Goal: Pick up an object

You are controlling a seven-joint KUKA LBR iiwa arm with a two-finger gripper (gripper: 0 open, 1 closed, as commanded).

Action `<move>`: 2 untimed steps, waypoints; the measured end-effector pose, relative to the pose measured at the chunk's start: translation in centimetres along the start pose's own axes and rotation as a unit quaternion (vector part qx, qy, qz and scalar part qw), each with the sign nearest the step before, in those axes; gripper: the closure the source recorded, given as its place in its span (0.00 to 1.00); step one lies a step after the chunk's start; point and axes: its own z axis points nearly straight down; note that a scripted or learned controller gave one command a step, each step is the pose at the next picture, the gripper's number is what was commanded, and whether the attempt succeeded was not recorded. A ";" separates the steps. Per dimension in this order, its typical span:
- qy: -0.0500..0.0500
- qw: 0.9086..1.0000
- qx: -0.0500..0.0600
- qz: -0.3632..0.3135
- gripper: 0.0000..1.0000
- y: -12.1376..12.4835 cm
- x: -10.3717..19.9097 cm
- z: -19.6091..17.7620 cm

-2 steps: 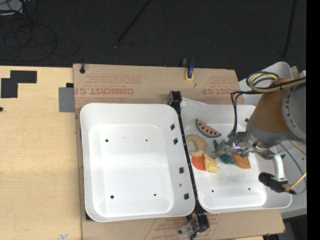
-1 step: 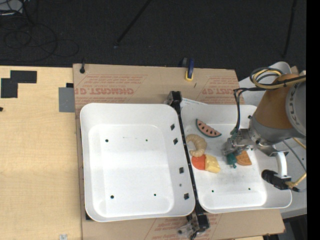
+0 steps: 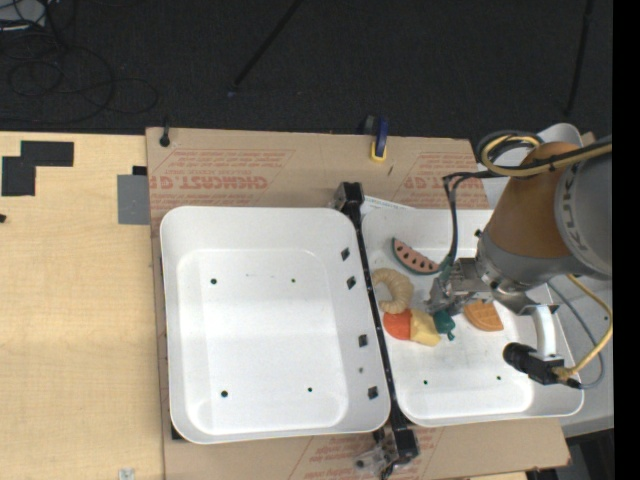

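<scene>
One gripper (image 3: 447, 303) hangs low in the right bin (image 3: 480, 403), near its left edge; its opening cannot be determined. Just beside it lie a yellow piece (image 3: 424, 331), red piece (image 3: 398, 325), ring (image 3: 392, 289) and orange slice (image 3: 484, 316).

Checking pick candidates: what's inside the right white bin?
The right white bin holds a watermelon slice toy, beige ring pastry, red piece, yellow wedge and orange piece. The gripper and arm cover whatever lies beneath them.
</scene>
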 end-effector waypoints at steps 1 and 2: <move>-0.004 1.000 -0.004 0.002 1.00 4.8 -5.3 -4.5; -0.001 1.000 -0.001 0.000 1.00 1.1 -0.3 -7.6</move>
